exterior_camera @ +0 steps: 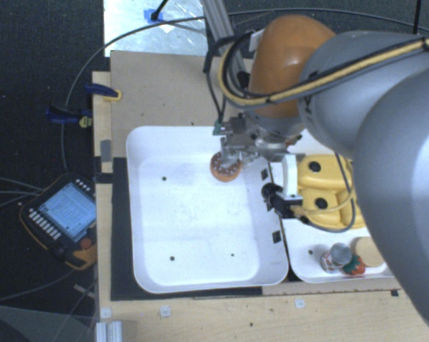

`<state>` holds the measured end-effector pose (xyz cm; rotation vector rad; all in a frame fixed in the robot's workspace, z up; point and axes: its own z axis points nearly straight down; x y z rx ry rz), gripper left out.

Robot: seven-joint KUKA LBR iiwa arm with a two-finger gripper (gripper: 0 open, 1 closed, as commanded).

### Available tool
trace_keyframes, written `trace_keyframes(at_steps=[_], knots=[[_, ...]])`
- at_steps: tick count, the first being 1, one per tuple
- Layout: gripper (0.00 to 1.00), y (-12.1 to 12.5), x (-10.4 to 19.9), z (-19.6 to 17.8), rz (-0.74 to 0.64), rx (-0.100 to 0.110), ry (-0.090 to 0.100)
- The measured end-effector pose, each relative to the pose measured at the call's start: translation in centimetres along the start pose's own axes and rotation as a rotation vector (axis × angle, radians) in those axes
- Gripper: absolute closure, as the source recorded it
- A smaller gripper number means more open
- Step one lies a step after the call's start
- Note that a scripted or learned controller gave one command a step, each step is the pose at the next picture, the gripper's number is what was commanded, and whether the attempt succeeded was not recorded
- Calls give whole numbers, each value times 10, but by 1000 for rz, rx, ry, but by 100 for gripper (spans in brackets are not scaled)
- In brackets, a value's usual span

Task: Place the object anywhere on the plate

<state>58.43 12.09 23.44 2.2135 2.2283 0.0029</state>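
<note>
Round brown object [225,168] at far right of left bin [193,262], directly under gripper [230,157], finger state cannot be told, yellow item [325,191] and small bottle [336,257] in right bin [307,273].

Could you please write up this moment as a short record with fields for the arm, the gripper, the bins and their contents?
arm: grey with orange band, reaching in from the right
gripper: low over the left bin's far edge, at a small round brown object
left bin: white, shallow
right bin: holds a yellow object and a small jar-like item
outside bins: handheld pendant at left
</note>
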Motion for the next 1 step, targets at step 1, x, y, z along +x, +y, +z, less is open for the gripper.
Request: trace_keyframes(at_steps=[1], knots=[[0, 0, -1, 0, 1, 0, -1]])
